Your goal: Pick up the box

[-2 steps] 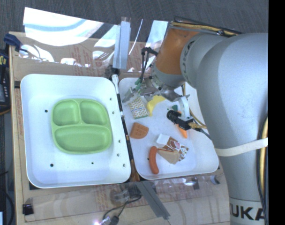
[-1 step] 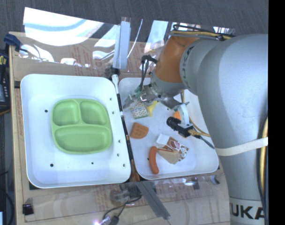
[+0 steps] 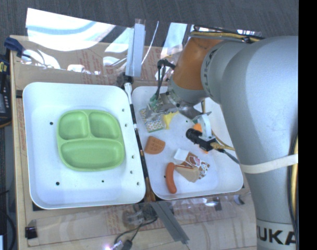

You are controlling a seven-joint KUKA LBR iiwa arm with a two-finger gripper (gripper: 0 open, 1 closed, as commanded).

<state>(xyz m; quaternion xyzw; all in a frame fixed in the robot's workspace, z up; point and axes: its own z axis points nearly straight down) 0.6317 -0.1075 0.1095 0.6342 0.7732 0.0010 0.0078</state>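
Box (image 3: 154,120) lies in right bin (image 3: 221,184), far-left corner, beside yellow piece (image 3: 168,120); long axis runs roughly far-near. Tool (image 3: 157,104) sits directly over box's far end, touching or nearly; grip state unreadable, arm (image 3: 252,87) hides it

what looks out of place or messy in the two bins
The right bin is a jumble: a sausage, an orange slice-like piece and a small patterned box lie scattered at odd angles. The green divided plate in the left bin sits neatly.
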